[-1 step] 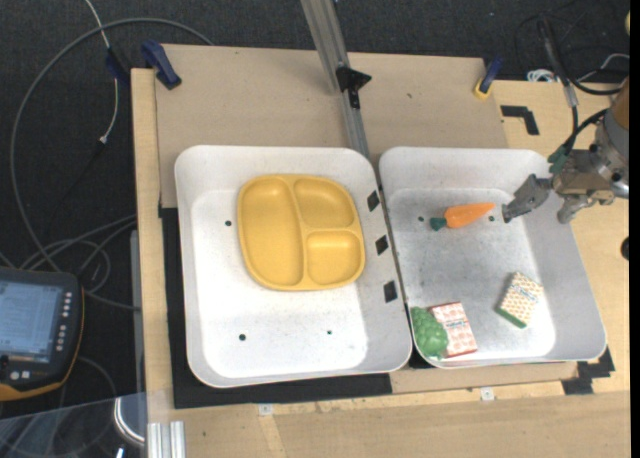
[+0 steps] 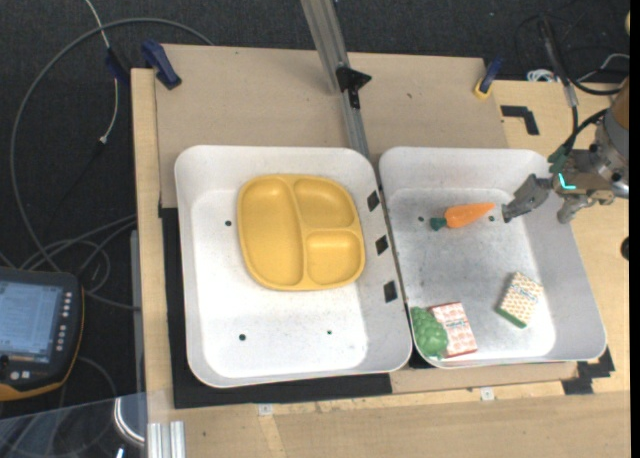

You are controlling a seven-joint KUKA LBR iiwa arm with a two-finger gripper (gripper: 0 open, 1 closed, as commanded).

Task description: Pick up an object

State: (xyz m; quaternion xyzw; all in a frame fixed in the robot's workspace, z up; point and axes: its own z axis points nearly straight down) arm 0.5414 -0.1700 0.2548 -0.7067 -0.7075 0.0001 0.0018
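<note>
The two-finger gripper [image 2: 548,203] is hovering over the right white bin [image 2: 570,246] near its 2 o'clock edge, fingers spread apart and gripping nothing. The orange plastic carrot with a green top [image 2: 464,215] is lying just at the gripper's 9 o'clock, its long axis running nearly 3 to 9. Bare bin floor is surrounding the carrot; the patterned sponge block [image 2: 520,299] is sitting well apart toward 6 o'clock.

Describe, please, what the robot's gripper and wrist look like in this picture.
The gripper has slim dark grey fingers on a grey metal body. A small teal light or marking glows on that body, and dark cables run up and away from it. A sliver of orange shows above the wrist at the frame's edge.
</note>
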